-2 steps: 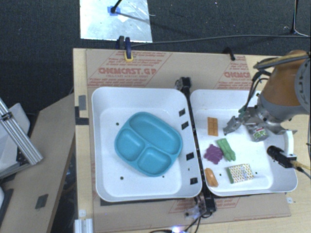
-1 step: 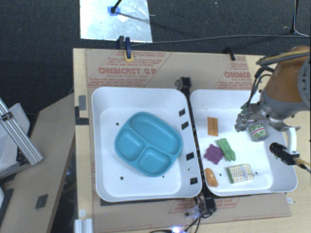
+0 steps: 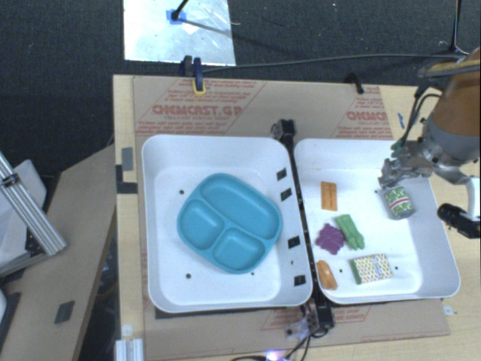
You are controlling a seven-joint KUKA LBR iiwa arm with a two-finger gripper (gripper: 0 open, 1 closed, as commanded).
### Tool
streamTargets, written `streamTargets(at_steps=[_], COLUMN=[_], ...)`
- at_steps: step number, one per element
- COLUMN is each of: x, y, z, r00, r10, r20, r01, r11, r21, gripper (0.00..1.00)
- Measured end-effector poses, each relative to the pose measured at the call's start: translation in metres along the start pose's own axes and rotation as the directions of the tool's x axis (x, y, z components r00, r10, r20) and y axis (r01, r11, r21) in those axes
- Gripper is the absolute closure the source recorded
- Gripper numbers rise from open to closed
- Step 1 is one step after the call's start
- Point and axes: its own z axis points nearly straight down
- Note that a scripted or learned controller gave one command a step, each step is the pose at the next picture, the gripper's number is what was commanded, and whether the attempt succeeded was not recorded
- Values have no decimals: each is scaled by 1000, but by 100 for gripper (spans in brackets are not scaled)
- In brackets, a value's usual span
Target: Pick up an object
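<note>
My gripper [image 3: 394, 177] hangs over the upper right part of the right bin [image 3: 353, 147], at the end of the grey and orange arm. Directly under it, touching or nearly touching its tip, is a small green and white cylinder [image 3: 399, 202]. I cannot make out whether the cylinder is gripped or resting on the bin floor. Other things lie in the same bin: an orange block [image 3: 328, 195], a green piece [image 3: 350, 232], a purple piece [image 3: 330, 238], a small orange piece [image 3: 327, 274] and a patterned box [image 3: 371, 268].
The left bin [image 3: 161, 201] holds a blue divided plate [image 3: 229, 222]. A black divider with clips [image 3: 294, 201] runs between the two bins. Both bins rest on a cardboard sheet [image 3: 225, 104].
</note>
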Motion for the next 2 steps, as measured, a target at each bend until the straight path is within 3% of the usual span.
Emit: streamTargets(at_steps=[1,2], x=[0,53], y=[1,-5], z=[-16,-27], r00=[1000,1000], r10=[0,-6], r20=[-2,-3], r01=[0,6], r11=[1000,1000], r21=[3,4], gripper=[100,100])
